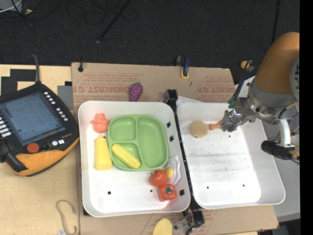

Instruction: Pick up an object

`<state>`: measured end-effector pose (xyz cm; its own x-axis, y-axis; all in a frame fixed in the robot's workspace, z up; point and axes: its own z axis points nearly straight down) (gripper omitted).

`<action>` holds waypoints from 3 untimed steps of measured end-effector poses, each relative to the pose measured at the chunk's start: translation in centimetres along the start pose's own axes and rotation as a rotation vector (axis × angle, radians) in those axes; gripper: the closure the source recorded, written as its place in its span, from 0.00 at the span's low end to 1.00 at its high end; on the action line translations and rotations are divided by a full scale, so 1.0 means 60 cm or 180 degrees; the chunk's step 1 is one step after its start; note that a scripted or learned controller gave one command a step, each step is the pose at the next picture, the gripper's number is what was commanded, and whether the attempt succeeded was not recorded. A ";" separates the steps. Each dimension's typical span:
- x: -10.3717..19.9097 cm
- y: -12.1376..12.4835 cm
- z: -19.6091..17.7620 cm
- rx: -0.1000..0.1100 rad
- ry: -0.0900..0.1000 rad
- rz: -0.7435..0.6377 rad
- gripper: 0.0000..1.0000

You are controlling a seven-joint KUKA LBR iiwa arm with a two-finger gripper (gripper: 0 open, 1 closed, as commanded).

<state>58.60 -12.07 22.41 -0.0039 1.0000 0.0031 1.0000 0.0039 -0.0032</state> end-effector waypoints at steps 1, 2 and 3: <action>0.079 -0.003 0.015 0.0002 -0.0003 0.0004 1.00; 0.155 -0.016 0.017 0.0004 -0.0001 0.0003 1.00; 0.233 -0.010 0.021 0.0000 -0.0003 0.0004 1.00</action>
<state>57.96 1.88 21.21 -0.0027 1.0000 0.0022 1.0000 0.0027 -0.0032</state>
